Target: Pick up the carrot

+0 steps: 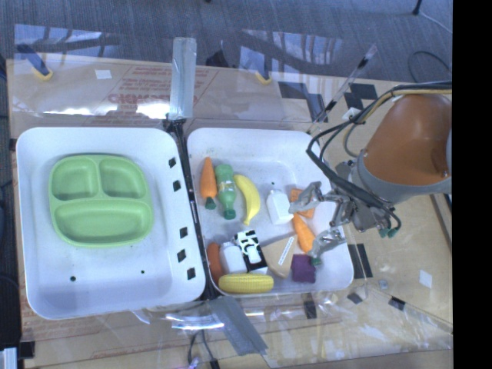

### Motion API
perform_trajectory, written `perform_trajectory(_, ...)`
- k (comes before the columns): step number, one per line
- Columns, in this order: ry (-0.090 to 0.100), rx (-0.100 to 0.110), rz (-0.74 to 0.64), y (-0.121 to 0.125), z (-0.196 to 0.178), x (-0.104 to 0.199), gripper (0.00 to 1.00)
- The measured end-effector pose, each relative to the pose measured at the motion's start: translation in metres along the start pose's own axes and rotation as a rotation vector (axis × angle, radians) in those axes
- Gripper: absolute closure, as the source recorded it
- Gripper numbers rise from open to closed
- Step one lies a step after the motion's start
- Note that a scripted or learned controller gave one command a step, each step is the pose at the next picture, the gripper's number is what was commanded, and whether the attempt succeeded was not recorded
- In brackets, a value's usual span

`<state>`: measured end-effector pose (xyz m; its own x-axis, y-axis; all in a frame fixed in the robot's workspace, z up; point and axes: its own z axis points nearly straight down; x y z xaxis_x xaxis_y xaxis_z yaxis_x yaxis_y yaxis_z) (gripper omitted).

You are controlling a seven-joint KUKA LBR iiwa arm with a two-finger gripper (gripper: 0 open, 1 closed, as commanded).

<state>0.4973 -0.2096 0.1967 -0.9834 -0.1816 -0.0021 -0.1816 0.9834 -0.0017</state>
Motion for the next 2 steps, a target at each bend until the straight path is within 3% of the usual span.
perform_trajectory(1,-0.009,0.006,0.041,-0.001,0.099,-0.013,0.00)
perform_trajectory(2,-0.013,0.007,0.033,0.001,0.087,-0.015,1.00)
